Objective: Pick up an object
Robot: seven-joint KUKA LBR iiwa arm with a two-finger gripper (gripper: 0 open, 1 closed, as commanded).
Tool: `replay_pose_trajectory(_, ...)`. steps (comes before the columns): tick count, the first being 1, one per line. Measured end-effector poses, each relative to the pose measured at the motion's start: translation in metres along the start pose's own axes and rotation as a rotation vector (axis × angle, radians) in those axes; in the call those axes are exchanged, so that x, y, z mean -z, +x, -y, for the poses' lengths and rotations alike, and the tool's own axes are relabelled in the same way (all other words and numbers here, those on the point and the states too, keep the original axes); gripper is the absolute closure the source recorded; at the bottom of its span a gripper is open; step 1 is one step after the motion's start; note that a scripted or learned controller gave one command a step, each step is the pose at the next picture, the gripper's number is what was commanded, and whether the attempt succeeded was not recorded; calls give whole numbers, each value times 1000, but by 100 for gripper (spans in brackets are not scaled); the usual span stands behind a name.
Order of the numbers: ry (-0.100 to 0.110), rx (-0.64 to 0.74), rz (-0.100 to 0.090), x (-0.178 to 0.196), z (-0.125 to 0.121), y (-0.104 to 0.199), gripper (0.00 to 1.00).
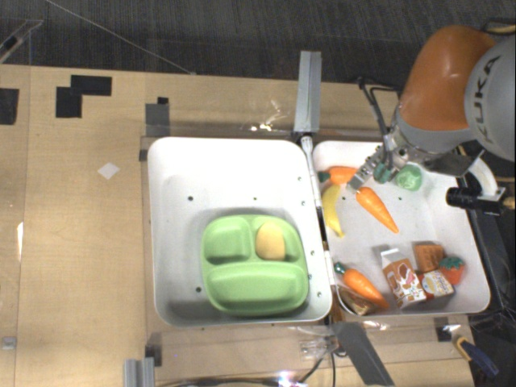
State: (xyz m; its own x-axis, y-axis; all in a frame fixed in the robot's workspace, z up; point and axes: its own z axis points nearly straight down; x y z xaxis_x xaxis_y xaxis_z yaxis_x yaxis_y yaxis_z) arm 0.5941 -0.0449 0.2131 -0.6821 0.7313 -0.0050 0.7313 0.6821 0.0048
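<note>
Toys crowd the right bin (476,293), and we read that as the reason the arm (439,79) leans in over its far end, where the pieces lie loosest. We see the gripper (372,172) low among them, its tip just at the upper end of a carrot (377,206) that slants toward the near right, with an orange piece (343,173) just to its left and a green ball (408,178) just to its right. We cannot tell how wide the tool stands or whether it has hold of anything; nothing shows plainly lifted in it. A banana (331,209) lies along the left wall of this bin, a second carrot (359,281) sits in the near left corner, and small boxes (403,280) with a strawberry (452,268) cluster at the near right. The left bin (173,208) carries a green divided tray (254,264) with a yellow lemon (271,241) in its right compartment, well apart from the arm. We judge the slanted carrot the likeliest target, since it lies free of the walls; the ball beside it could roll off if nudged.
</note>
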Motion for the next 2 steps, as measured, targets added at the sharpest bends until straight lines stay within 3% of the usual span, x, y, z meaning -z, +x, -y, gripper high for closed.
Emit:
replay_pose_trajectory(1, 0, -107, 0, -28, 7, -30, 100)
replay_pose_trajectory(2, 2, -196, -2, -28, 14, -16, 100)
